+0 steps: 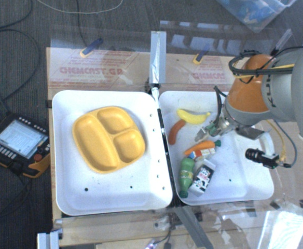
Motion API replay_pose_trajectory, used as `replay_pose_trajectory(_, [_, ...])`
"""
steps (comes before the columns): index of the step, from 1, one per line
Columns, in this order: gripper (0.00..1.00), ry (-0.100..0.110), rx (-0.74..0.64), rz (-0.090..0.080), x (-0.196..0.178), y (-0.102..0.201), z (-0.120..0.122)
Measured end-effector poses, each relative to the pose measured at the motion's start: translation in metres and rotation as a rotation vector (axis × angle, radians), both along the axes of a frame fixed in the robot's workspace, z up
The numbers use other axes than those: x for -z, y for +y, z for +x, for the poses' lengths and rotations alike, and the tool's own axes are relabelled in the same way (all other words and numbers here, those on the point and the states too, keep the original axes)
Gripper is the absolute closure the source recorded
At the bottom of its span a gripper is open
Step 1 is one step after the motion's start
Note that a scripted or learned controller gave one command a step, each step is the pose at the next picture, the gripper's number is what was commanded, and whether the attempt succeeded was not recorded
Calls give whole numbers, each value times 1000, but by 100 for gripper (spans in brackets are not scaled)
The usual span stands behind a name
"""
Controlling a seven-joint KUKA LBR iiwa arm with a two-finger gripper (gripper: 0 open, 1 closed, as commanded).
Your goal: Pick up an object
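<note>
Gripper (209, 131) sat low in the right bin (245, 188), just above the carrot (200, 149) and beside the banana (193, 116); couldn't tell the finger state.

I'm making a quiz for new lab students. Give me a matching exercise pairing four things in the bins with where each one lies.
Things:
1. yellow divided plate
2. banana
3. green bottle
4. carrot

Places:
A. near edge of the right bin, beside a small carton
B. middle of the left bin
C. far part of the right bin
D. middle of the right bin, just below the gripper

Pairs: 1-B, 2-C, 3-A, 4-D
</note>
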State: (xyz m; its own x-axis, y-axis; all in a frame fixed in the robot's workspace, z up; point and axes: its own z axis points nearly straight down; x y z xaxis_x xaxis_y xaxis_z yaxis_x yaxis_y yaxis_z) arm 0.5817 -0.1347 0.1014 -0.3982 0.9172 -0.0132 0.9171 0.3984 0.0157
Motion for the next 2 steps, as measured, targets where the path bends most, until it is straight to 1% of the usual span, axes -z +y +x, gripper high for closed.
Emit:
replay_pose_trajectory(1, [0,0,0,0,0,0,0])
replay_pose_trajectory(2, [0,5,-140,-5,10,11,-10])
